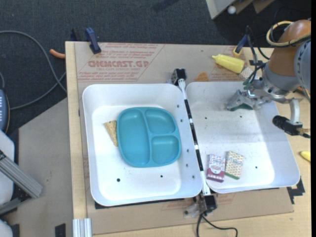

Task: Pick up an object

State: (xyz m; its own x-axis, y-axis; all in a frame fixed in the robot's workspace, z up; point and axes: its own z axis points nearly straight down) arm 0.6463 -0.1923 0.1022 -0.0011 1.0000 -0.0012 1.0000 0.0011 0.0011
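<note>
**Gripper over the right bin, two small packets lying near its front edge**

Nearest the camera, at about five o'clock in the view, two small packets lie side by side and touching on the floor of the right bin. The red-and-white packet sits on the left, close to the divider between the bins, and the green-and-tan packet sits just to its right. Nothing grips either one.

At about eight o'clock, the left bin holds a teal divided plate, lying flat, with three compartments. A tan cracker-like piece pokes out from under the plate's left edge, at its nine o'clock side.

Farther back, at about two o'clock, the gripper hangs over the rear part of the right bin, well apart from the packets. Its fingers are spread wide and hold nothing. The grey arm with its orange band comes in from three o'clock.

Beyond the bins, on the cardboard sheet, a yellow object lies at about one o'clock, and a blue clamp sits at eleven o'clock.
</note>
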